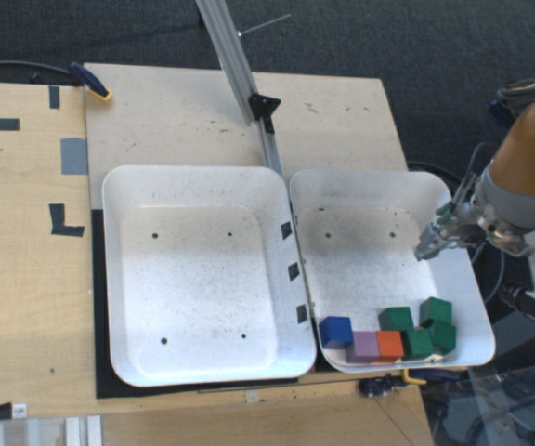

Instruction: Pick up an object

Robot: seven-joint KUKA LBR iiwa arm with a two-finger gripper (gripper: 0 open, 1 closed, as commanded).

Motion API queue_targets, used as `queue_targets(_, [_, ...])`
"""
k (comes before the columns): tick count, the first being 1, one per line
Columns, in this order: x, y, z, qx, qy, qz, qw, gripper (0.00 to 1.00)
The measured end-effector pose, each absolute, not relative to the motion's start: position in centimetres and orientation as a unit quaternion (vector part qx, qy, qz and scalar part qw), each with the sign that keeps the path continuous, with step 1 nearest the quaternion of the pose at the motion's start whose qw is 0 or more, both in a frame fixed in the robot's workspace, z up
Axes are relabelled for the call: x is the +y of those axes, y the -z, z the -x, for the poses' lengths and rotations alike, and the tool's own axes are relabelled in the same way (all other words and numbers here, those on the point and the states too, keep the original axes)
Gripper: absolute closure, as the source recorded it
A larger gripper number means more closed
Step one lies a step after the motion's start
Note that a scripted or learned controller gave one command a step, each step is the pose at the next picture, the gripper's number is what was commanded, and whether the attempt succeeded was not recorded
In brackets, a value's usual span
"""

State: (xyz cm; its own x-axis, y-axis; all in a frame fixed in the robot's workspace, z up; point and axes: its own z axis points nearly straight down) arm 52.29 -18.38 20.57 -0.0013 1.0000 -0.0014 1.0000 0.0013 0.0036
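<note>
Still in the approach step: gripper (427, 247) poised over the right bin's (360, 189) far-right side, finger spacing impossible to tell. Well nearer the camera than it, huddled blocks: green block (397, 319), orange block (390, 344), blue block (336, 331). Next, likely travelling toward that cluster, then descending.

No readable text, label, brand, number or sign appears on any surface here.
</note>
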Motion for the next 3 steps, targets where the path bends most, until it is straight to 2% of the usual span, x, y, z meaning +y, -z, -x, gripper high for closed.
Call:
queue_targets(1, [-18.4, -26.9, -52.6, 0.708, -0.0013, -0.706, 0.003, 1.00])
queue_targets(3, [-7.2, -23.8, -54.4, 0.709, 0.0003, -0.705, -0.001, 1.00])
